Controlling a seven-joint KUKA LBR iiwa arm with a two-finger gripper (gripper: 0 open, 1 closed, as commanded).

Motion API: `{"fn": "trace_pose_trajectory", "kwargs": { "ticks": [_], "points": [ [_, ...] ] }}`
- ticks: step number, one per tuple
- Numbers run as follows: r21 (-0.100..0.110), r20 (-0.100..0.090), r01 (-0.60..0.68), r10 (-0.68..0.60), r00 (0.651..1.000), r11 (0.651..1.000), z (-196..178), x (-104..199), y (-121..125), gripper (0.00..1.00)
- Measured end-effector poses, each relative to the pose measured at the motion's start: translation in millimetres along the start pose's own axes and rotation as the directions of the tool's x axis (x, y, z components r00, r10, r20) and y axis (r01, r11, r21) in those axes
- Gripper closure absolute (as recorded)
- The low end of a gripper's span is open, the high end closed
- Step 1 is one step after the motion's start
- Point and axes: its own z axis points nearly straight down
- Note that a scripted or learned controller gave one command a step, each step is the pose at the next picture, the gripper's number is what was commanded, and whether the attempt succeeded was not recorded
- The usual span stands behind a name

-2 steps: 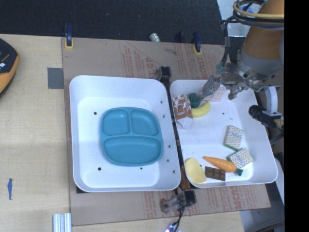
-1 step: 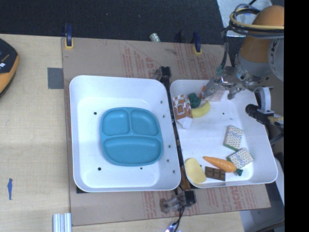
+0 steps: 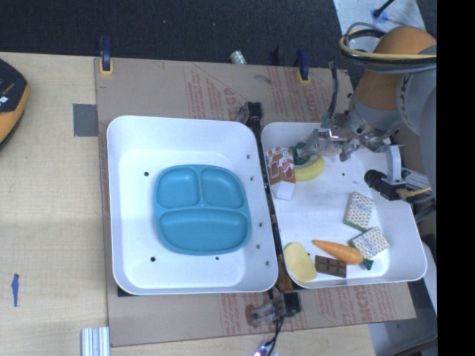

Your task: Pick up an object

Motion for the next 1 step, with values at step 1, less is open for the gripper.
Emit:
{"fn": "trace_pose_trajectory", "kwargs": {
  "ticks": [1],
  "points": [
    [-0.005,0.006,0.002,-0.001,1.000,1.000,-7.9,36.9,0.0,0.00]
  ]
}}
